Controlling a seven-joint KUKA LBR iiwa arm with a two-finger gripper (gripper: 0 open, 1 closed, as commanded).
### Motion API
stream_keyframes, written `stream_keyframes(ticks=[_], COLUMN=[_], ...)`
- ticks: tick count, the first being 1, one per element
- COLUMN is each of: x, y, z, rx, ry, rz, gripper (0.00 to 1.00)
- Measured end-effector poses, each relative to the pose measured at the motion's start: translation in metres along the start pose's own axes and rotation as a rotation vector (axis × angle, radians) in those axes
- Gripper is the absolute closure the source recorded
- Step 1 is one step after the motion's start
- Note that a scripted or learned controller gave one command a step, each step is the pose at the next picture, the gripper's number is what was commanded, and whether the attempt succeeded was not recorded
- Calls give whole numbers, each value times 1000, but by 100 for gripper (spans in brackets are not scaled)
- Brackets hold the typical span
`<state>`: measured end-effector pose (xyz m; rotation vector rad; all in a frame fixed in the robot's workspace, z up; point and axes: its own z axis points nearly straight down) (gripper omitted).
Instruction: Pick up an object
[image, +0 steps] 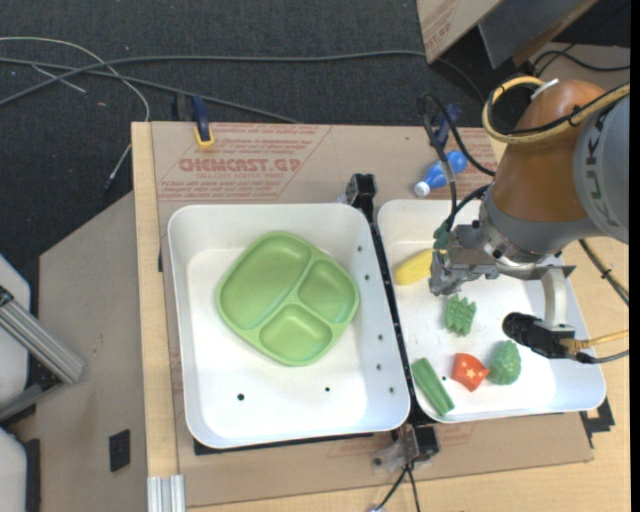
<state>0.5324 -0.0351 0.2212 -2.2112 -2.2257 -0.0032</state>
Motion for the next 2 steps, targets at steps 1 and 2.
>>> stream_keyframes(ticks=[1,2], x=[54,104], y=[-1,4], z=[9,-4], rx=[3,-3], ry=[0,-2], rz=[1,0], gripper=[100,100])
